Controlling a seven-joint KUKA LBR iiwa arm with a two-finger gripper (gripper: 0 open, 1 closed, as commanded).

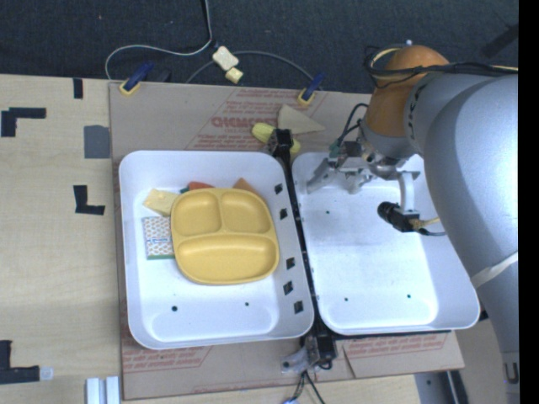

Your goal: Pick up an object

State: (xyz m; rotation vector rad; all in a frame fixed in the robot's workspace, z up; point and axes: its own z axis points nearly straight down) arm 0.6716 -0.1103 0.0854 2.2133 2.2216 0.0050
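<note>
A yellow divided plate (223, 236) lies in the left bin (210, 326), covering most of its far half. A pale yellow piece (160, 200) and a small patterned card (157, 236) stick out at the plate's left edge. Small red (200, 185) and orange (244, 184) bits peek out behind it. My gripper (344, 173) hangs low over the far left corner of the right bin (396, 310), apart from the plate, with nothing seen in it. The grey arm and its orange band (404, 82) cover the bin's far right side.
A black clip strip (292, 225) runs between the two bins. Behind them on the cardboard sit a yellow object (264, 130), two blue-and-yellow clamps (135, 81) (312, 87) and a white connector (225, 57) on a cable.
</note>
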